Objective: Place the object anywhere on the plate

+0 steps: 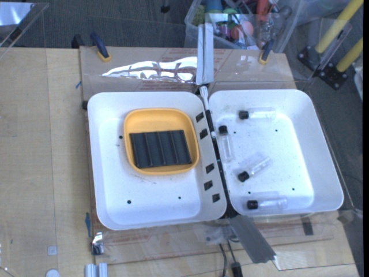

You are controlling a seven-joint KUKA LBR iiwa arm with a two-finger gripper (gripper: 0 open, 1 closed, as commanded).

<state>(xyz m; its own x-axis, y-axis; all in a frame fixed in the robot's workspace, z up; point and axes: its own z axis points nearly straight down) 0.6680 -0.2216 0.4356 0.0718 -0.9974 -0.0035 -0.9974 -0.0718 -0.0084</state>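
Four clear vials [258, 166] (black-capped) lie scattered in the right bin [300, 154]; the yellow plate [161, 116] in the left bin [150, 203] bears what looks like a dark ribbed block [160, 149]; the claw's state cannot be told

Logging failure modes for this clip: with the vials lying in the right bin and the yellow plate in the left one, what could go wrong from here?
1. The clear vials are see-through and lie flat, one close to the right bin wall, so a grasp may slip or miss.
2. The yellow plate already carries a dark ribbed insert; a round vial set there could roll off.
3. The raised divider between the bins could catch a low carry.
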